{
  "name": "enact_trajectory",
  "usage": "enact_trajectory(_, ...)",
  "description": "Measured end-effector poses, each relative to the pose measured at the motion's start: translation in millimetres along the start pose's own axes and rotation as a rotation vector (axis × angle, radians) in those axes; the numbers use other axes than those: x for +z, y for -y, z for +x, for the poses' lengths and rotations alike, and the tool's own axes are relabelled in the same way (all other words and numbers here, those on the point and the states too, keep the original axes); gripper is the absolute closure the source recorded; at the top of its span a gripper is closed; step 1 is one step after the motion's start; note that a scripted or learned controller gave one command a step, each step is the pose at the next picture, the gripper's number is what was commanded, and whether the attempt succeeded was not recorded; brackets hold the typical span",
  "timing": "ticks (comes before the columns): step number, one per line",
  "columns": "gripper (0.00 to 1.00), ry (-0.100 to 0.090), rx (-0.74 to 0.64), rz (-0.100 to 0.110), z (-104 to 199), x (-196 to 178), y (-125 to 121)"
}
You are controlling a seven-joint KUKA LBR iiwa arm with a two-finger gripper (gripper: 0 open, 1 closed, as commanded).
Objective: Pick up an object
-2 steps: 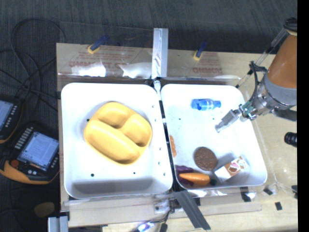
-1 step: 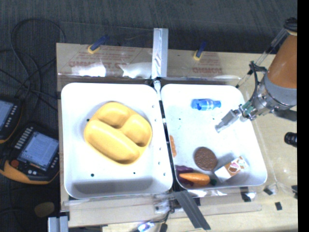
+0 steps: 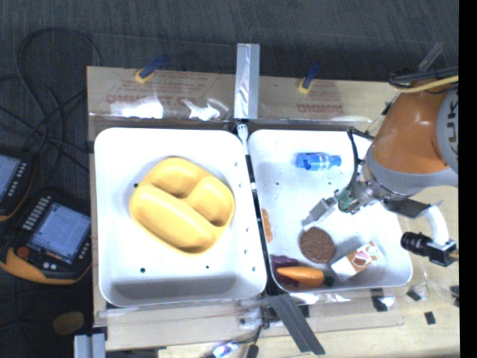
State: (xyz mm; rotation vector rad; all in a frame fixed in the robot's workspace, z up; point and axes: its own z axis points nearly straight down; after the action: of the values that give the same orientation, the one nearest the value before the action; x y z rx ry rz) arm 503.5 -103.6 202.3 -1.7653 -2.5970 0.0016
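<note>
The left bin (image 3: 112,200) is a shallow white tray with rounded corners, and it holds one thing — a big yellow bread-like lump (image 3: 182,203), smooth and glossy, creased into three soft lobes. The right bin (image 3: 277,162), the same white tray, touches it along the middle seam. On that seam's right side sits a thin orange sliver (image 3: 266,224). Along the near wall lies an orange carrot-shaped piece (image 3: 300,275) with a dark purple piece (image 3: 283,261) just behind it. A round brown disc (image 3: 317,245), matt and flat, rests near the bin's middle, and a small blue bottle (image 3: 318,160) lies on its side toward the far wall. Beside the disc, in the near right corner, is a small white carton (image 3: 358,259) with red print too small to read. The gripper (image 3: 319,211) hangs just above the disc, its grey fingers narrowly parted and holding nothing.
</note>
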Motion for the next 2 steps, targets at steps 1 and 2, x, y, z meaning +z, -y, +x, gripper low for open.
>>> enact_trajectory(1, 0.00, 0.005, -0.040, -0.012, 4.4, 104.3, 12.2)
enact_trajectory(2, 0.00, 0.017, -0.436, -0.014, -7.2, 110.6, 18.1)
